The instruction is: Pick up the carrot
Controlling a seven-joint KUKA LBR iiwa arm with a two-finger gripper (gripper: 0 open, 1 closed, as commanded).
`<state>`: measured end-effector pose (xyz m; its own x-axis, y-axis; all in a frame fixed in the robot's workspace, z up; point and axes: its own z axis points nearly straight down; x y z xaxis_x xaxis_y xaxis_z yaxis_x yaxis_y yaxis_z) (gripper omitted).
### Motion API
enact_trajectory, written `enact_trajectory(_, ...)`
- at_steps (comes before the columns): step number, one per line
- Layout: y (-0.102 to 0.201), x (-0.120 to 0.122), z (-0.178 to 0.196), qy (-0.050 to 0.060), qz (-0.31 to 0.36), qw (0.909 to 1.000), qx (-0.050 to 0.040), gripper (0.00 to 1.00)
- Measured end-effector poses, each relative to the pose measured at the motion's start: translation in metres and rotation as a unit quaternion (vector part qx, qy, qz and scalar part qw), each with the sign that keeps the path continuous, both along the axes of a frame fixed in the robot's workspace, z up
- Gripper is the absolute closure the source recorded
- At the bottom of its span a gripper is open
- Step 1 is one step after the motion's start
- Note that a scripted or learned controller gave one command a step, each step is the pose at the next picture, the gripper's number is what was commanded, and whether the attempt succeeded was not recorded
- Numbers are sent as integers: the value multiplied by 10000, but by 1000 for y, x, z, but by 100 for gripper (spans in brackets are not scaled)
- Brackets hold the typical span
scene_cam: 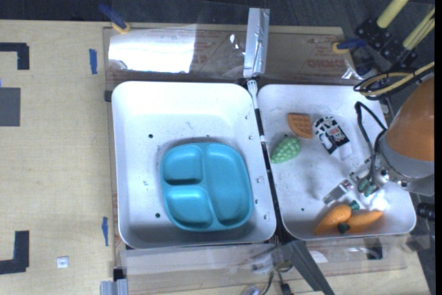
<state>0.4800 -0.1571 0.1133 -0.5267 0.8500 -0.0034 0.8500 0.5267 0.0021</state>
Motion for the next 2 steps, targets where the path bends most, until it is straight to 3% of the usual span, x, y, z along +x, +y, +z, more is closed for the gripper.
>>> enact_trajectory(2, 43, 1, -25, -3, 1703, 9854, -10, 0)
